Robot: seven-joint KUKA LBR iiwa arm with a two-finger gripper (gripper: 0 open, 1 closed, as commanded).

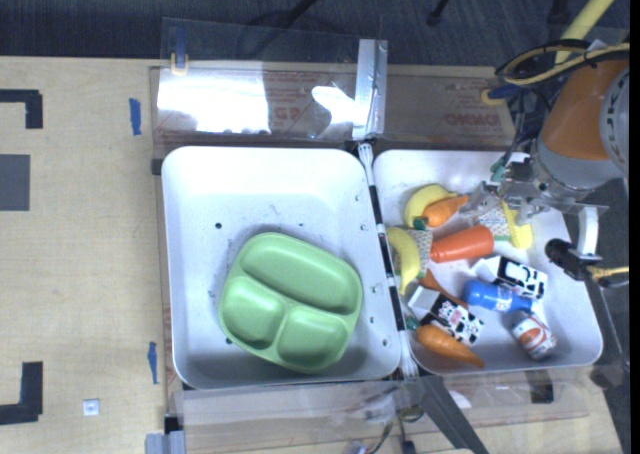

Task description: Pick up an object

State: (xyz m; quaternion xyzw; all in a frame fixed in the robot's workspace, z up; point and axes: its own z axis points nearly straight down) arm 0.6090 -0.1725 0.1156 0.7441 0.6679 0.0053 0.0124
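- Camera view looks down on a surface (70, 242) with two white bins.
- Left bin (190, 192) holds a green tray (290, 300).
- Right bin (580, 327) holds the toys: a carrot (462, 244), bananas (428, 200), a blue bottle (495, 296) and a small can (534, 335).
- Pincer (510, 192) sits low at the bin's back, just above the carrot.
- I cannot tell if it is open or closed.

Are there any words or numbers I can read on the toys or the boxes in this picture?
None can be read.
Cardboard strip behind the bins: faint reddish print, too blurred to read.
Small can in the right bin: red and white label, too small to read.
Black and white carton: cow-like patches, no letters that can be made out.
Green tray in the left bin: no writing seen.
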